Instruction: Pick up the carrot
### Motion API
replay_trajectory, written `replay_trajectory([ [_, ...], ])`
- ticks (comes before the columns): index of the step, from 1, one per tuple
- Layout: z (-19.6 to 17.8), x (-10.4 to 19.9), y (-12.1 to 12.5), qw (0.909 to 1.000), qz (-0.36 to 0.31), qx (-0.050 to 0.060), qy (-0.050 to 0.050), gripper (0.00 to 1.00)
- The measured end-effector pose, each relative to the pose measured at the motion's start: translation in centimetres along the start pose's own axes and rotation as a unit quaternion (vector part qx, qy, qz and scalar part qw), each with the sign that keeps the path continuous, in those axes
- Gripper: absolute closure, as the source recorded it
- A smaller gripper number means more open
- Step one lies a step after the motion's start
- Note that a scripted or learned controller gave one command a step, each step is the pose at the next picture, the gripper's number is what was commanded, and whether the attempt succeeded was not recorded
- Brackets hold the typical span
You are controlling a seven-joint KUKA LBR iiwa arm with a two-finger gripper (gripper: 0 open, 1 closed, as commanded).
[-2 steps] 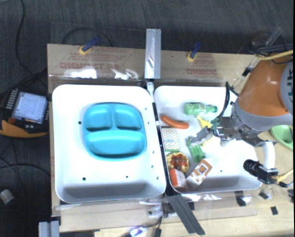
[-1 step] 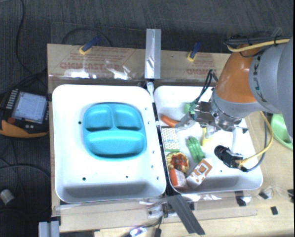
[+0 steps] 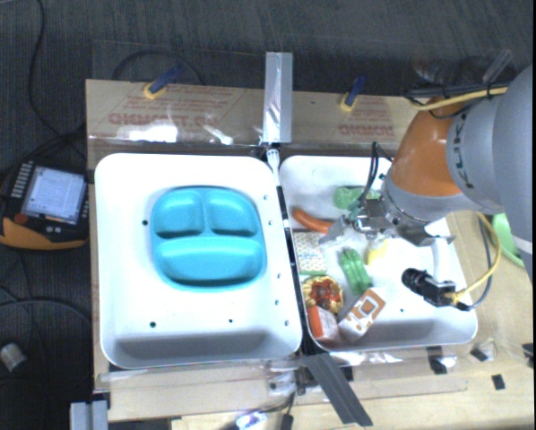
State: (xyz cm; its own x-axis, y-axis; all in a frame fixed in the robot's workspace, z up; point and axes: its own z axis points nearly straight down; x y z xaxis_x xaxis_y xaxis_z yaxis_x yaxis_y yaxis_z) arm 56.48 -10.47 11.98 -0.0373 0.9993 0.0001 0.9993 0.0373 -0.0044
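- The carrot [image 3: 311,220] lies in the right bin [image 3: 447,325], near its left wall, not yet lifted.
- The claw [image 3: 362,219] hangs just right of it; I cannot tell its state.
- Grasping and lifting are left.

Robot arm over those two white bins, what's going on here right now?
The grey and orange arm reaches in over the right bin, its hand low among the toy food. The carrot lies just to the left of the hand, near the bin's left wall, not lifted. The left bin holds a blue divided plate.
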Motion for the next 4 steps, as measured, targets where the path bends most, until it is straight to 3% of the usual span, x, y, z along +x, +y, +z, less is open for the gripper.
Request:
replay_trajectory([
  [1, 3.1, -4.2, 7.6, 0.9973, -0.074, 0.001, 0.0, 0.0],
  [2, 3.3, -5.0, 8.8, 0.9855, -0.167, 0.028, 0.005, 0.0],
  [3, -6.0, -12.3, 7.8, 0.9713, -0.238, -0.002, -0.003, 0.0],
  [4, -2.7, -8.7, -0.9, 0.9617, -0.274, -0.001, -0.001, 0.0],
])
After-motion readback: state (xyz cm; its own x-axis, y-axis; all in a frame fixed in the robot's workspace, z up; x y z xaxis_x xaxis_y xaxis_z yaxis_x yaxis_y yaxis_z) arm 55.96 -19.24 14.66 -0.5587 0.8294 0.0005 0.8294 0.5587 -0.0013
